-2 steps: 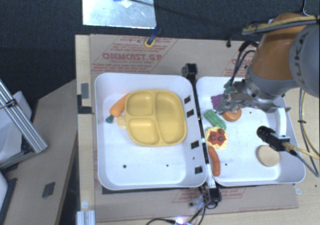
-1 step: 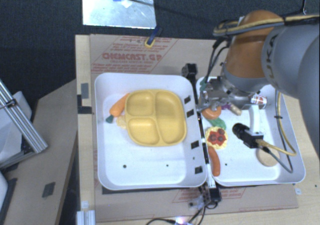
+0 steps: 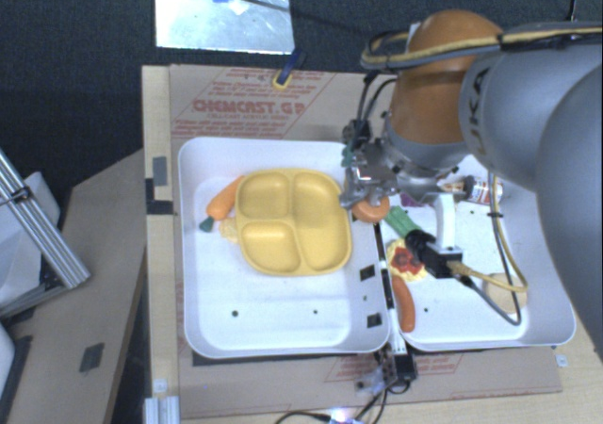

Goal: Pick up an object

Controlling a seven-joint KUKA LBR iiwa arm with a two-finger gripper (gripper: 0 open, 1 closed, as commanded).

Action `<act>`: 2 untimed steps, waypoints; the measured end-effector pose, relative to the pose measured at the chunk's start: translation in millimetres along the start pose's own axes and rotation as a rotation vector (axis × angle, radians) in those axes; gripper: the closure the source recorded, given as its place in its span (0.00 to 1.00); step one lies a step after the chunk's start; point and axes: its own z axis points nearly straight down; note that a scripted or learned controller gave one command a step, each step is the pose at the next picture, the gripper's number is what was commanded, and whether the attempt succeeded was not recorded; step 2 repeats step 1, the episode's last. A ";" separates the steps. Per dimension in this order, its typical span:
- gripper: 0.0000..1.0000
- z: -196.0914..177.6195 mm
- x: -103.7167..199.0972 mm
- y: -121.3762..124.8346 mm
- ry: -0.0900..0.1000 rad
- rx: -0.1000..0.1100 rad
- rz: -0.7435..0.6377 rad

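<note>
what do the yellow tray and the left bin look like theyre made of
Yellow tray: probably molded plastic, one piece with three rounded compartments, smooth and softly glossy. Left bin: likely thin formed plastic, plain white with rounded corners and a shallow rim; its sheen is mild, so coated metal cannot be ruled out.

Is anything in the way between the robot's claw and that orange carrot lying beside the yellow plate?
Yes. The yellow divided plate lies between the tool, at the plate's right edge, and the carrot, which is against its left edge.
</note>
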 end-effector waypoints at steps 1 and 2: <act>1.00 12.3 4.8 -0.8 -0.003 0.002 0.005; 1.00 12.3 4.8 -0.8 -0.003 0.002 0.005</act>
